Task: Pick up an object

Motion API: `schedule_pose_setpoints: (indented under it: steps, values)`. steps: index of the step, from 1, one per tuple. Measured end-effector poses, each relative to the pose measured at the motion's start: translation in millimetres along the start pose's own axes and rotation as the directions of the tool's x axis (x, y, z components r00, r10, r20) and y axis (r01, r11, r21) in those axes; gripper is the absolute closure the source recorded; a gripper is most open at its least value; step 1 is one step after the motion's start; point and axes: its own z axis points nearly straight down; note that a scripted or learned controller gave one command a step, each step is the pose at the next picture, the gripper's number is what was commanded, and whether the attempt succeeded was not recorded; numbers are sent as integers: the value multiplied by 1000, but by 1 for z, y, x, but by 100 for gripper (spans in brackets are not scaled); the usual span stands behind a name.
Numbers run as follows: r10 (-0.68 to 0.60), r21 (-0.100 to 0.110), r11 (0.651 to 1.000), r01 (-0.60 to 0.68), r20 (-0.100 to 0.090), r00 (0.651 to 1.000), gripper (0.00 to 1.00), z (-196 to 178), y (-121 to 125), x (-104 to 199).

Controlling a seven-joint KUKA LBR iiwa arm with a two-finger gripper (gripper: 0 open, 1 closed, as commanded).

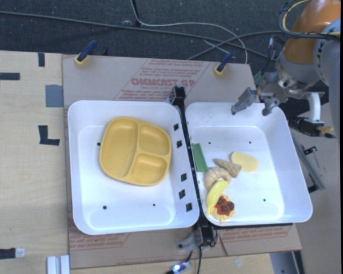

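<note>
Here, banana (pixel 215 194) lengthwise toward near rim, gripper (pixel 254 103) spread, apart.

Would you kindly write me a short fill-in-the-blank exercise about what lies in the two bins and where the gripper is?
1. The yellow divided plate lies in the ____ bin.
2. The plate has ____ compartments.
3. The green strip lies beside the divider in the ____ bin.
4. The gripper hovers, jaws open, over that bin's ____ rim.

Missing words: left; three; right; far
</note>
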Motion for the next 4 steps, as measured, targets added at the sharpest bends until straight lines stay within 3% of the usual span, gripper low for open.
schedule_pose_setpoints:
  steps: [1, 3, 4]
  values:
    - [-3, -14, 1000, 3, 2, 1000, 0, -10, 3, 1]
    - [-2, -9, 1000, 2, 3, 1000, 0, 92, -11, -4]
    - [-4, -15, 1000, 4, 5, 1000, 0, 123, -10, -4]
